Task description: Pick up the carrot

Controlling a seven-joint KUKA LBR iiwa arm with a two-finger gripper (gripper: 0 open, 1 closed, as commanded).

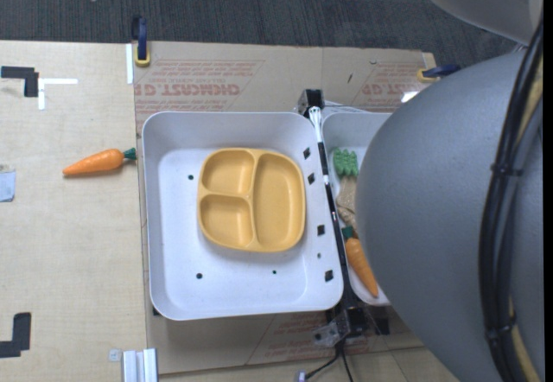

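Arm point(458, 225): its grey bulk is sitting nearest the lens, right of the yellow plate point(252, 199), and is covering most of the right bin point(363, 123). You are not able to tell whether the gripper is open or closed from this angle; treat that as unknown.

You are looking at 2 carrots. Carrot 1 point(361, 266) is lying in the right bin, right of the plate and a little nearer, with its tip going under the arm. Carrot 2 point(95, 162) is lying on the bare bench, well left of the plate, outside both bins.

Step in hand, as a judgement: you are choosing a target and lining up. Carrot 2 is offering open space on all sides. Carrot 1 is sitting close to the wall between the bins, so a tilted or offset approach is likely needed. Close across the thick middle, not the taper.

Left bin point(155, 225): holding the plate alone, 3 compartments, nothing in them.

Right bin, farther back: a green item point(346, 162) is lying right of the plate, and something pale point(346, 197) sits just nearer than it; too hidden to name.
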